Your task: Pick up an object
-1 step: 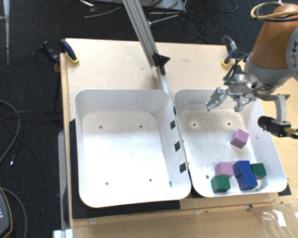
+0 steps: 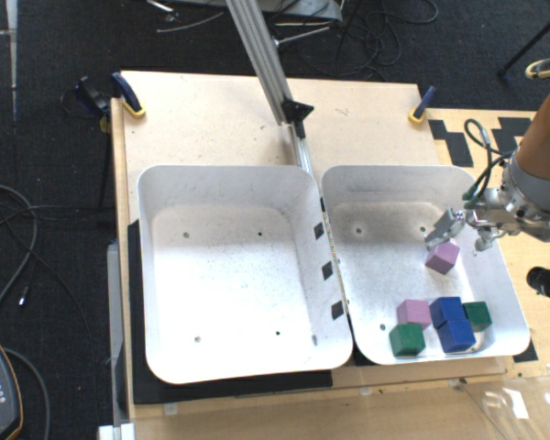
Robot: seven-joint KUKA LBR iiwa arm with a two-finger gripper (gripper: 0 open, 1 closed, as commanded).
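The gripper (image 2: 460, 230) is hovering over the right bin (image 2: 385, 191), near that bin's right wall, with its fingers standing apart and nothing between them. A light purple block (image 2: 442, 258) is lying just below the gripper, apart from the other blocks. Near the bin's front right corner, a pink block (image 2: 412, 313), a blue block (image 2: 453, 324) and two green blocks (image 2: 406, 339) are sitting clustered together. The left bin (image 2: 165, 200) is sitting beside it on the counter (image 2: 220, 117). The step in hand appears to be the approach to the purple block. The next move is calling for a descent that brings the fingers to either side of the block, then a closure.
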